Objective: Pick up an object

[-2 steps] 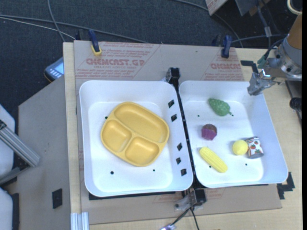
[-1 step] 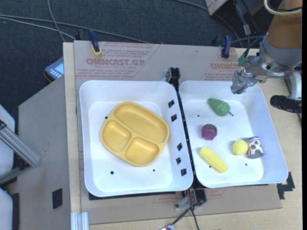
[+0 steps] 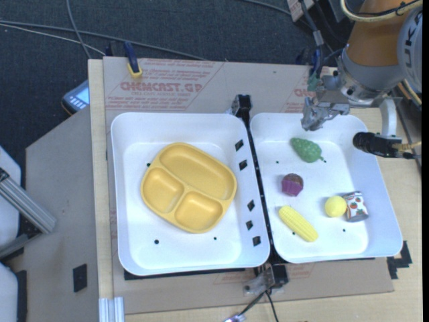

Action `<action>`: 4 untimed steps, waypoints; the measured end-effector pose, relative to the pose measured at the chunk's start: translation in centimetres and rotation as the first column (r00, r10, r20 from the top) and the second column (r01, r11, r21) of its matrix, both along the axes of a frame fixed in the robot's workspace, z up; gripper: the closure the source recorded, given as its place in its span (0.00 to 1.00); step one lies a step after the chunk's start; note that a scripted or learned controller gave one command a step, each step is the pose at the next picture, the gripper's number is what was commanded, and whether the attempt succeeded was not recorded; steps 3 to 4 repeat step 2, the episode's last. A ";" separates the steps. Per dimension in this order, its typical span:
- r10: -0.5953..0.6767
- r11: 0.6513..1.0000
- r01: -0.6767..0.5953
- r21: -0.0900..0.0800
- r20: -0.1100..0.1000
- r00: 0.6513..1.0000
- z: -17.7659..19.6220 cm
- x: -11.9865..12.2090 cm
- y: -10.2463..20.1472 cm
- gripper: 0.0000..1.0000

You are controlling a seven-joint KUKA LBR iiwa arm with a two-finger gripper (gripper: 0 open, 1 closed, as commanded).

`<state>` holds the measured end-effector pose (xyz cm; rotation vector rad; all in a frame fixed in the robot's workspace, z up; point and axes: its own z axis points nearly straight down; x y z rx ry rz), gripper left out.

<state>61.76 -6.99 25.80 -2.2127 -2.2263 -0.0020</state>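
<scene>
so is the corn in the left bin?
No, the corn lies in the right bin, while the left bin holds the yellow tray.

In the right white bin [image 3: 382, 200], bare floor lies open along its left side, while the green lumpy toy [image 3: 307, 149] (just below the gripper [image 3: 315, 121]) crowds the top.

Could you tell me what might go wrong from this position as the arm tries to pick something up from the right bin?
1. The gripper hangs near the right bin's back rim, so a straight descent may clip the rim instead of the green object.
2. The green object looks rounded and could slip out.
3. The yellow ball touches the small box; reaching for either may push the other.
</scene>
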 end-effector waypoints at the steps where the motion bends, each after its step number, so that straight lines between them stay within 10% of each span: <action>1: 0.001 1.000 -0.001 0.000 -0.002 1.000 -0.7 -0.2 6.5 1.00; 2: 0.000 1.000 0.000 0.000 0.001 1.000 -0.3 -0.4 12.1 1.00; 4: 0.000 1.000 0.000 0.000 0.001 1.000 -0.3 -0.4 12.1 1.00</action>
